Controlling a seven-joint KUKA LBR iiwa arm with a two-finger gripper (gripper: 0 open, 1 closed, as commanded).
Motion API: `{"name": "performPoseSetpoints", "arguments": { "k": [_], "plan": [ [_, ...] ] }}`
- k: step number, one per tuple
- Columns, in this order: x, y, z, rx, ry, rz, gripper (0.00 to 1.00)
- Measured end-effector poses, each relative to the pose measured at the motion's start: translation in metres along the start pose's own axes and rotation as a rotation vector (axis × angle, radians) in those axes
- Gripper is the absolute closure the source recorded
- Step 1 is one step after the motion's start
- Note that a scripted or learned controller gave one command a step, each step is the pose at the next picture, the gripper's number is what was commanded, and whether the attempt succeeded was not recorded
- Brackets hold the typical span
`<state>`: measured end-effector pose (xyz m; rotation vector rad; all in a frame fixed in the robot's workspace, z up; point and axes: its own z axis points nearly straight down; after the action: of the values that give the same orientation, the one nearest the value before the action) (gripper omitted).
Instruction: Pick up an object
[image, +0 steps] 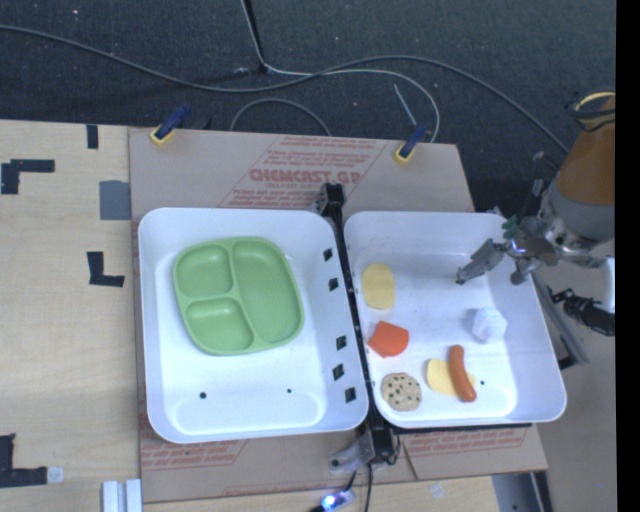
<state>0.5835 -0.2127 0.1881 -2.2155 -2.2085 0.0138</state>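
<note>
Even light, perhaps slightly soft.

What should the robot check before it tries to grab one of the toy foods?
1. Gripper above the right bin: ok, near its upper right edge.
2. Nothing between the fingers: ok, they look spread and bare.
3. Nearest target free to grab: ok, the white lump sits alone.
4. Sausage apart from its neighbours: not ok, it touches the yellow slice.
5. Cookie, orange wedge and yellow piece spaced apart: ok.
6. Height of the gripper over the bin floor: cannot tell.
</note>
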Motion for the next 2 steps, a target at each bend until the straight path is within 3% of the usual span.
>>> {"name": "performPoseSetpoints", "arguments": {
  "k": [1,2],
  "plan": [
    [0.001,0.003,-0.009,-0.014,-0.003,-0.004,0.00],
    [-0.003,0.001,0.055,-0.009,-0.003,-0.004,0.00]
  ]
}}
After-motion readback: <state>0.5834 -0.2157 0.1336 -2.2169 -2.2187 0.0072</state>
